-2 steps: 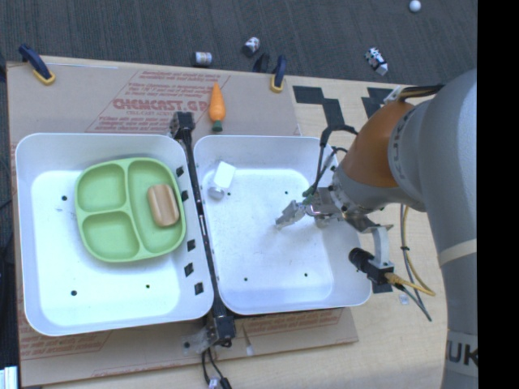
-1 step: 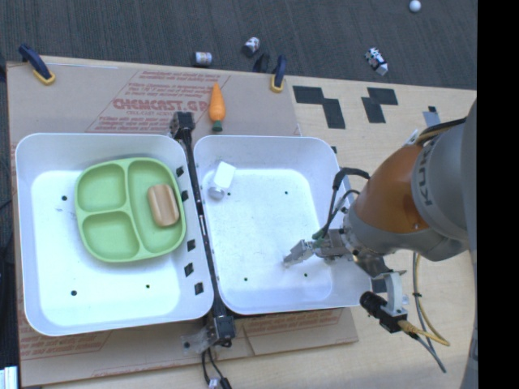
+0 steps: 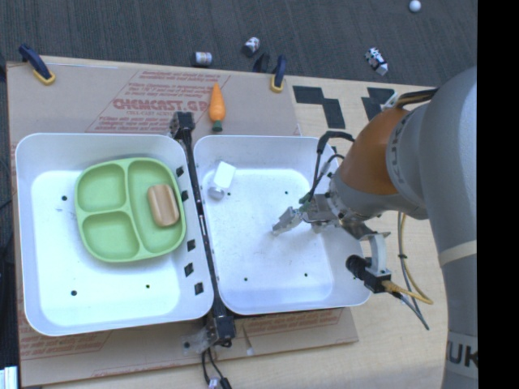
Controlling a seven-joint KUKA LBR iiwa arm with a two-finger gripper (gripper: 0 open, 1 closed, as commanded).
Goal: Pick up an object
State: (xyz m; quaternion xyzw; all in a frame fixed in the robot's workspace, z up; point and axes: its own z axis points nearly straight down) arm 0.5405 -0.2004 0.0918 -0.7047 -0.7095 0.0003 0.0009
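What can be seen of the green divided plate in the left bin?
The green plate is pale green, plastic-looking, with rounded corners and three compartments: two on its left, one long one on its right. It lies flat on the floor of the left bin, toward the upper middle. A tan, bread-like piece rests in the right compartment. The gripper is over the other bin.

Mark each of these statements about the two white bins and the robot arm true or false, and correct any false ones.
1. The green plate lies in the left bin. True.
2. The bread roll sits in the right bin. False: it rests on the green plate, in its right-hand compartment.
3. The small white block lies near the right bin's upper left corner. True.
4. The gripper holds the orange carrot. False: the carrot lies on the cardboard beyond the bins, apart from the gripper.
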